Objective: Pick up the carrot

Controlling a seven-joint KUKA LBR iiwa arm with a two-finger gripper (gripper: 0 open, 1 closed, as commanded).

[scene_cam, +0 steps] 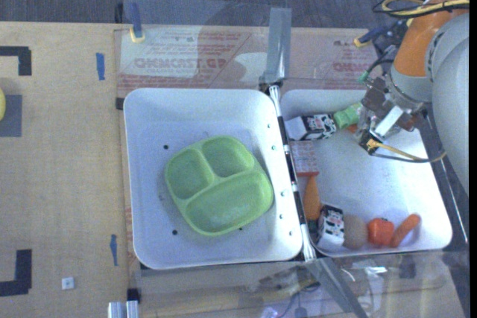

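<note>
The robot's gripper (367, 124) hangs over the far right part of the right-hand white bin (376, 182), reaching in from the right below an orange-banded grey arm (417, 48); from this angle it is not possible to tell whether the gripper is open or closed, and nothing can be seen held in it. Just to its left lies a small green object (346, 117), and beside that a black-and-white patterned toy (320, 124). Further toward the near side, a red-and-white packet (302, 156) lies against the bin's left wall. The carrot (311, 197), orange and slender, lies just below that packet along the same wall, well apart from the gripper. Along the near edge sit a second black-and-white toy (332, 226), a tan lump (355, 232), a red-orange piece (380, 231) and a curved orange piece (407, 228). The left-hand white bin (149, 115) holds a green divided plate (218, 185).
</note>
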